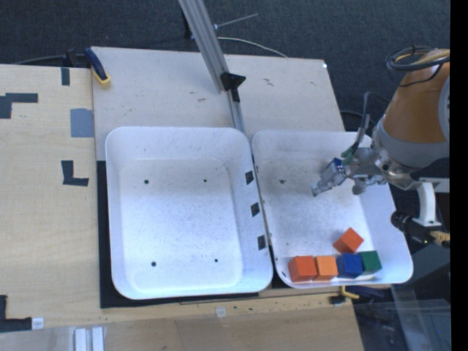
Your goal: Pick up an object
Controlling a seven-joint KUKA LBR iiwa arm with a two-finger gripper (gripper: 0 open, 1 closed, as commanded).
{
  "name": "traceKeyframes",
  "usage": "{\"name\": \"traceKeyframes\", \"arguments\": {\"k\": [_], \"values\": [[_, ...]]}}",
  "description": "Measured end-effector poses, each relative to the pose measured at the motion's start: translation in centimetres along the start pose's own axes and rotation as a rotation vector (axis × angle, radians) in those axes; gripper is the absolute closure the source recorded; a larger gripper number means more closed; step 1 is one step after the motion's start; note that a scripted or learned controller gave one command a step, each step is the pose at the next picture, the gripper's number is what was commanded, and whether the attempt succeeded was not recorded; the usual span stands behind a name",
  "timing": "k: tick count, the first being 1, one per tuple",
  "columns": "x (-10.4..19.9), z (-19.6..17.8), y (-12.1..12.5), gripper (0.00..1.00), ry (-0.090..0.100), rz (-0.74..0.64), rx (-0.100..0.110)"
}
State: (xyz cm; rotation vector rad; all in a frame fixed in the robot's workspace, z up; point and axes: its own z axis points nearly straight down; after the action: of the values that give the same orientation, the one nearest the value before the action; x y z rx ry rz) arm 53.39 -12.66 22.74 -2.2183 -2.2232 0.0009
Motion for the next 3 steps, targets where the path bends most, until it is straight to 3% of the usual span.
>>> {"name": "traceKeyframes", "arguments": {"k": [1,2,3], "values": [[2.1,-3.0,0.1,0.00,0.000,-0.002,-0.003],[1.8,-23.0,3.0,0.00,-0.003,0.000,-0.010],[-1.1,-2.7,-1.3,0.00,0.001,0.003,0.009]]}}
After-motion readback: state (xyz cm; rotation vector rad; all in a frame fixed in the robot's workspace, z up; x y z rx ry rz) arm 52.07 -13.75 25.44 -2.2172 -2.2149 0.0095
